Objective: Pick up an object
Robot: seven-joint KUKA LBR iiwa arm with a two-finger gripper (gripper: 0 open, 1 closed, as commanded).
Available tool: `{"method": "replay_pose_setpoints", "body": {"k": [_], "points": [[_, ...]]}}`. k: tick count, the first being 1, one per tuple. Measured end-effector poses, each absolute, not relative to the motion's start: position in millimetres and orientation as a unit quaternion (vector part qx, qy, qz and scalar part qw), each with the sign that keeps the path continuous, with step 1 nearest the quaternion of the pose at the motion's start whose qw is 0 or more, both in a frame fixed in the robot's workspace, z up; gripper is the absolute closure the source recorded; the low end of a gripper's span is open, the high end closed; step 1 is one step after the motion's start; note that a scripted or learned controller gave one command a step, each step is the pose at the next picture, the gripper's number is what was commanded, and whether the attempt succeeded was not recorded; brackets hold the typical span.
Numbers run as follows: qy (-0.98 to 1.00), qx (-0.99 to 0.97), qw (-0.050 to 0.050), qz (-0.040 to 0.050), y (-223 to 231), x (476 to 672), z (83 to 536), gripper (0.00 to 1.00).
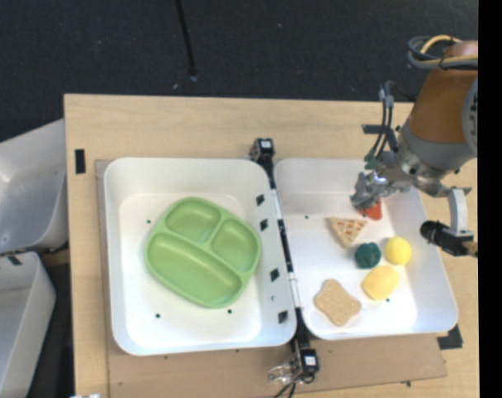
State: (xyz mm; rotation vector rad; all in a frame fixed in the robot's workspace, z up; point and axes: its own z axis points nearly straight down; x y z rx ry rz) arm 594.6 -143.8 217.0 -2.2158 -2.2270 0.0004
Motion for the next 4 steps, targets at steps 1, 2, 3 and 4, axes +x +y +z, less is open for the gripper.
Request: {"method": "replay_pose_setpoints", "body": {"k": [1, 2, 3, 4], "points": [[-0.709, -0.705, 0.000, -0.0009, -92, 583.1, 228, 1.00], [-0.709, -0.705, 0.000, -0.0003, -47, 574.0, 229, 1.00], [-0.710, -0.705, 0.001, -0.0006, 3, 564.1, 231, 1.00], [-0.710, -0.704, 0.000, -0.0013, 56, 558.1, 240, 1.00]]}}
